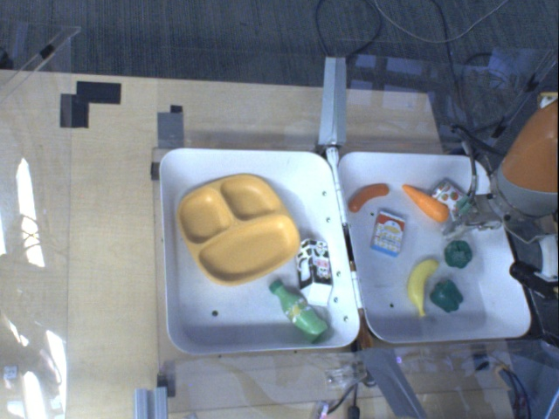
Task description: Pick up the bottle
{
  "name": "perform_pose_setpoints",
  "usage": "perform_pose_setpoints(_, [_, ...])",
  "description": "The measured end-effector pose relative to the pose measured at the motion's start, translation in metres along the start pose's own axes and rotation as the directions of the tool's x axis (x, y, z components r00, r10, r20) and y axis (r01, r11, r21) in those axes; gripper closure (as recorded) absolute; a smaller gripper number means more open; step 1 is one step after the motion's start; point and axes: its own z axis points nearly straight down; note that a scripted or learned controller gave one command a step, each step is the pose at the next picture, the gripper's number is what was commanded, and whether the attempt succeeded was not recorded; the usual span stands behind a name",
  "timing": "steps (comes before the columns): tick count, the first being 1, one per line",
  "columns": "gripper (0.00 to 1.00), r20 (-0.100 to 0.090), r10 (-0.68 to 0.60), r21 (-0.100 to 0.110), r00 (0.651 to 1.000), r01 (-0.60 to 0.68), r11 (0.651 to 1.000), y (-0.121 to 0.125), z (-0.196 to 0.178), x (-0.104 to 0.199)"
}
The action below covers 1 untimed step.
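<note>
While the green bottle lies untouched near the front edge of the left bin, beside a cow-print carton, my gripper hangs over the right bin, state unclear; the whole pick remains.

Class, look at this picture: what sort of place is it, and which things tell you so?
Probably a robot lab bench: two white bins of toy food, a green bottle, loose cables, and a robot arm.

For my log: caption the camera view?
Green bottle lies in left bin; gripper over right bin.
</note>
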Motion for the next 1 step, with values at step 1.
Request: perform_pose_setpoints(1, [0.0,0.0,0.0,0.0,1.0,0.0,1.0,0.0,0.0,-0.0001])
